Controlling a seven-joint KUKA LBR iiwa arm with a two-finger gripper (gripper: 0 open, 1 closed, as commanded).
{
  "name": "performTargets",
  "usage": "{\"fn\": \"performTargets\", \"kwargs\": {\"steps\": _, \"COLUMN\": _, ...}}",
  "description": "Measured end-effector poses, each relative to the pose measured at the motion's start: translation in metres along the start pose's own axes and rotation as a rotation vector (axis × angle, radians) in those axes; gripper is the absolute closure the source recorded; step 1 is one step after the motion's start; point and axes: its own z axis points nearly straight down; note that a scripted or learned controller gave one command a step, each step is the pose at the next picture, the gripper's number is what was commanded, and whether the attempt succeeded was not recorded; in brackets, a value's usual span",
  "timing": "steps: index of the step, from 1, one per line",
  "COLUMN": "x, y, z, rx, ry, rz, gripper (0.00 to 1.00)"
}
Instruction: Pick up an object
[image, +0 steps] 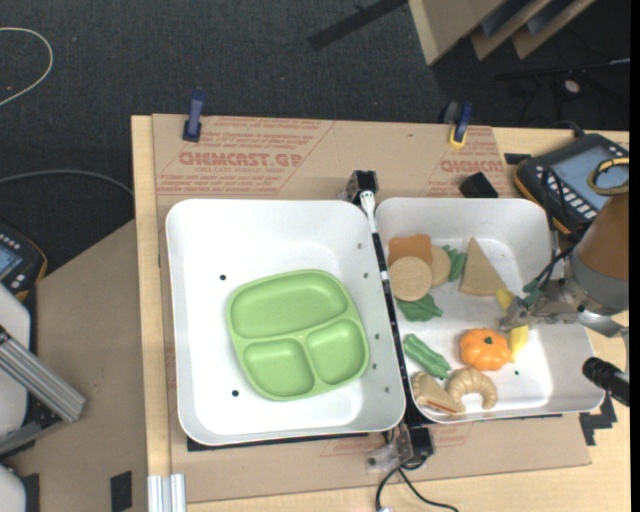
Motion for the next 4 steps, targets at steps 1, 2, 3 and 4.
{"fn": "performTargets", "kwargs": {"steps": 1, "x": 0.040, "y": -0.032, "z": -0.080, "rx": -0.002, "ry": 0.002, "rz": -0.003, "gripper": 1.00}}
{"fn": "performTargets", "kwargs": {"steps": 2, "x": 0.146, "y": 0.009, "z": -0.104, "rx": -0.002, "ry": 0.006, "rz": -0.013, "gripper": 1.00}}
{"fn": "performTargets", "kwargs": {"steps": 3, "x": 0.205, "y": -0.022, "z": -0.089, "rx": 0.009, "ry": 0.006, "rz": -0.006, "gripper": 1.00}}
{"fn": "performTargets", "kwargs": {"steps": 4, "x": 0.257, "y": -0.039, "z": -0.126, "rx": 0.001, "ry": 0.004, "rz": -0.006, "gripper": 1.00}}
